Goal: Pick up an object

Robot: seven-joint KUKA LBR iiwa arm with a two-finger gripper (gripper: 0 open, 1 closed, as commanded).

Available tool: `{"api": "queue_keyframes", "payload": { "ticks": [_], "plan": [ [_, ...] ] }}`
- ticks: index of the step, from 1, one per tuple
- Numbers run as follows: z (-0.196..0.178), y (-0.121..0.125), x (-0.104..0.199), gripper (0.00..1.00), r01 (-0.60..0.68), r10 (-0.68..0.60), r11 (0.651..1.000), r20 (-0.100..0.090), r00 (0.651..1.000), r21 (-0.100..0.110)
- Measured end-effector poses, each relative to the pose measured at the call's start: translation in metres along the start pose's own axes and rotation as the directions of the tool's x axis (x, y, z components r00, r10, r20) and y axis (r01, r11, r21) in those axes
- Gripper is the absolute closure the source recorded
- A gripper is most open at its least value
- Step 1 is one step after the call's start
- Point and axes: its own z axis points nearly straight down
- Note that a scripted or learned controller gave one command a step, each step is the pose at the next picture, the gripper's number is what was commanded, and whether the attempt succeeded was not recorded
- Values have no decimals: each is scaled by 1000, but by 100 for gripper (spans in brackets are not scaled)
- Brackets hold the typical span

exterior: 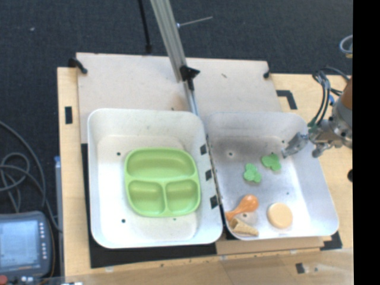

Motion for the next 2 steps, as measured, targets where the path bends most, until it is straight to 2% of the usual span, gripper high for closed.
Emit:
{"api": "queue_keyframes", "payload": {
  "ticks": [1, 2],
  "plan": [
    [0, 0, 0, 0, 1, -1, 1000, 0, 1000, 0],
    [52, -7, 8, 0, -2, 2, 1000, -1, 1000, 4]
  ]
}}
